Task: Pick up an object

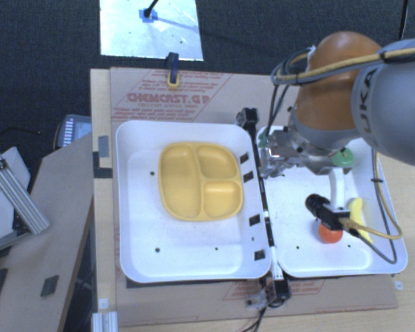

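From the camera view above the bench I count two shallow white plastic bins set side by side: the bin beneath me [297,258] and the neighbouring bin [145,254] across the shared wall. My gripper [271,159] hangs over the first, close against that shared wall. My own wrist covers so much of it that I cannot tell how wide it stands, nor whether it holds or touches anything. Across the wall from my gripper, in the neighbouring bin, lies one pale yellow plastic plate [197,182] with three compartments, flat near the middle of that bin. On the opposite side of my gripper, in the bin beneath me, I count four small things, all apart from the gripper. There is one green round piece [344,158], partly under my arm and about level with the gripper. One white stem-shaped piece [337,184] sits just beside the green one, toward the bin's front edge. One small yellow elongated piece [357,209] lies further on. One orange-red ball [330,235] is the furthest from the gripper, close beside the yellow piece. Whether these four touch one another I cannot tell.
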